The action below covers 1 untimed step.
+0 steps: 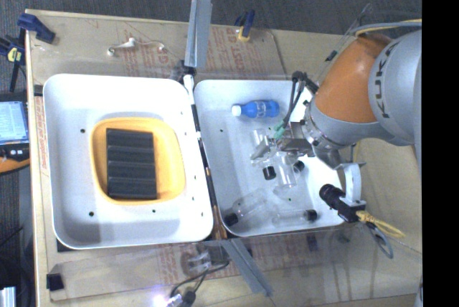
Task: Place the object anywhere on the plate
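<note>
Two shallow white bins sit side by side on the desk. The left bin holds a yellow plate carrying a dark ribbed rectangular block. The right bin holds a clear water bottle with a blue label and white cap lying on its side near the far wall, well apart from the plate, along with several clear plastic pieces with small black parts near the front wall. The claw hangs low over the middle of the right bin, just in front of the bottle; whether its fingers are apart or together cannot be told. Blue clamps grip the desk's far edge.
</note>
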### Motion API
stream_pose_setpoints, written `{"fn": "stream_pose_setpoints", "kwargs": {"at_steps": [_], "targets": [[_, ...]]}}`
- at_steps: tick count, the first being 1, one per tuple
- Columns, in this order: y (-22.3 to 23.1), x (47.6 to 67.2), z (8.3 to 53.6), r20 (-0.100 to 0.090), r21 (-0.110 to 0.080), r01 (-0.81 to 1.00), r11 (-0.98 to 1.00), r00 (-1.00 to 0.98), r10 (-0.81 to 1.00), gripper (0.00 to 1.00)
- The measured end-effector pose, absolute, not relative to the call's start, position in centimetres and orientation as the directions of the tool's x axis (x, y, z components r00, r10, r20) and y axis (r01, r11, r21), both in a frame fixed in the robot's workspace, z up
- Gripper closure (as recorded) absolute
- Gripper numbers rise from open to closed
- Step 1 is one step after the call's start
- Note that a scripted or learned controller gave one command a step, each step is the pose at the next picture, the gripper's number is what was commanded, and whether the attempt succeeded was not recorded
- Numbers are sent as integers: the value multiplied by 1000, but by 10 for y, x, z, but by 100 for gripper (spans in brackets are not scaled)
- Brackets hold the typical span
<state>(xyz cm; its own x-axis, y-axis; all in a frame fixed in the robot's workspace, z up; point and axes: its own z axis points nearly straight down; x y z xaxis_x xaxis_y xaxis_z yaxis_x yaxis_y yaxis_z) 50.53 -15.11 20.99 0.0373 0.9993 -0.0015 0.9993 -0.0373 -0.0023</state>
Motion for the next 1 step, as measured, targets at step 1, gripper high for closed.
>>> {"fn": "stream_pose_setpoints", "kwargs": {"at_steps": [1], "targets": [[-151,505,210,-2,-2,999,-37,37,999,0]]}}
